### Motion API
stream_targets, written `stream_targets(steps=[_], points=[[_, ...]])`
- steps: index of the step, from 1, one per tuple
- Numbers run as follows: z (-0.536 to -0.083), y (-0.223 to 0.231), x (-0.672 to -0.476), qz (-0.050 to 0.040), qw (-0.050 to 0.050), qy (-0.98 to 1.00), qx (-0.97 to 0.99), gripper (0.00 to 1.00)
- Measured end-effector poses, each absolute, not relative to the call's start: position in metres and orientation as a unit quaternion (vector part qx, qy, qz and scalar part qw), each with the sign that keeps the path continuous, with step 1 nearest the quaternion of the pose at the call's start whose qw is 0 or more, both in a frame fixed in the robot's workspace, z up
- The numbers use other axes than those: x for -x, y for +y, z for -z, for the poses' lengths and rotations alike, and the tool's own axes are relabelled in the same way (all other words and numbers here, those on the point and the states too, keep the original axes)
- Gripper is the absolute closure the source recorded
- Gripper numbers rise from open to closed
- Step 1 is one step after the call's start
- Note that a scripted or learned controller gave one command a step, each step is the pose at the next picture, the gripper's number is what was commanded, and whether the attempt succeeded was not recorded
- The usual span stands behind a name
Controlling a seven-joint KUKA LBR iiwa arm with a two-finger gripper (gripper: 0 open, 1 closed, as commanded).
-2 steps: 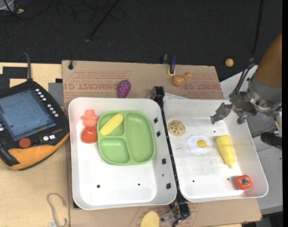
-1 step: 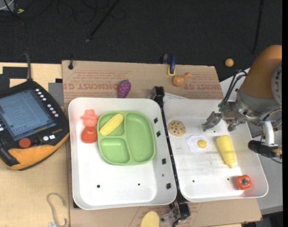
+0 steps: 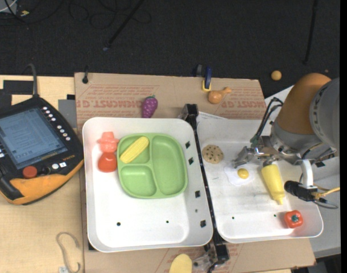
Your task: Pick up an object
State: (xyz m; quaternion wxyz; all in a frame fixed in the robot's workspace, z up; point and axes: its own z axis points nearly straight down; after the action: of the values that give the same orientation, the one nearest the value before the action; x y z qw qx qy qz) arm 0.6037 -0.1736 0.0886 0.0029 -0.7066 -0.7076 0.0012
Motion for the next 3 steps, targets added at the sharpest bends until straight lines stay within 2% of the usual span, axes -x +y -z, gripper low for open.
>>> stream_targets(steps=[1, 2, 3], points=[[-0.089, -0.174, -0.604, 0.0006, 0.0, -0.707, 0.708, 0.0], [-0.1, -0.175, -0.605, 0.0018, 0.0, -0.705, 0.709, 1.0], [-0.149, -0.172, -0.597, 0.0006, -0.001, -0.706, 0.709, 1.0]])
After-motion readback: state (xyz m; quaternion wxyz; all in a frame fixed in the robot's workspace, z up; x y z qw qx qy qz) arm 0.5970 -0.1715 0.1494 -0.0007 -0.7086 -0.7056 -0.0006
